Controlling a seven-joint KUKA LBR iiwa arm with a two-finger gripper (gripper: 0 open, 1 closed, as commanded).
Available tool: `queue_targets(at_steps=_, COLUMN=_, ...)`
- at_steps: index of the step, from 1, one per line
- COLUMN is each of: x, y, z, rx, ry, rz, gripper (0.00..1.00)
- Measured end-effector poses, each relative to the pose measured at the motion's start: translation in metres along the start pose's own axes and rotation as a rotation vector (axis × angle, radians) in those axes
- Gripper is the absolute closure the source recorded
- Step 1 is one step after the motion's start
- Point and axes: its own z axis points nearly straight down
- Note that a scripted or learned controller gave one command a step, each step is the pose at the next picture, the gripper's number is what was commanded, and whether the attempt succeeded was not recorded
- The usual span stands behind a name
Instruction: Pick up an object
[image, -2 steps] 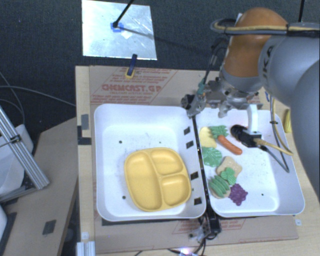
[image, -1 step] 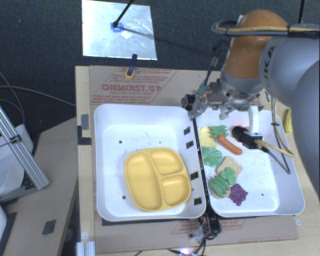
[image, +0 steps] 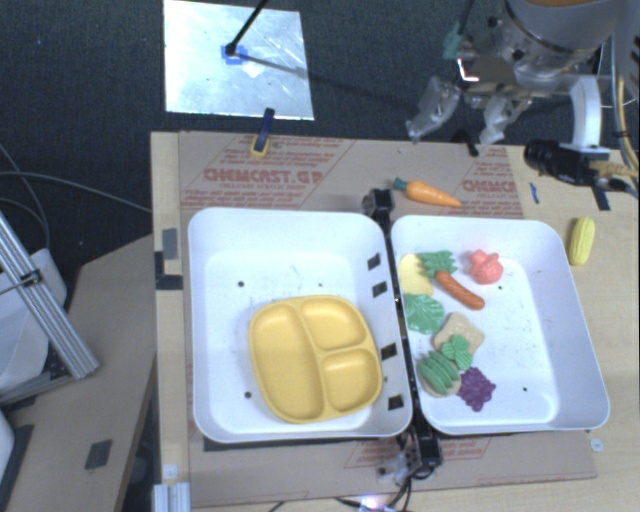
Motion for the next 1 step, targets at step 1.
queue_targets(at_steps=1, x=0.0816, y=-0.0466, z=0.1405, rx=0.036, ry=-0.001, rz=-0.004, gripper=0.0)
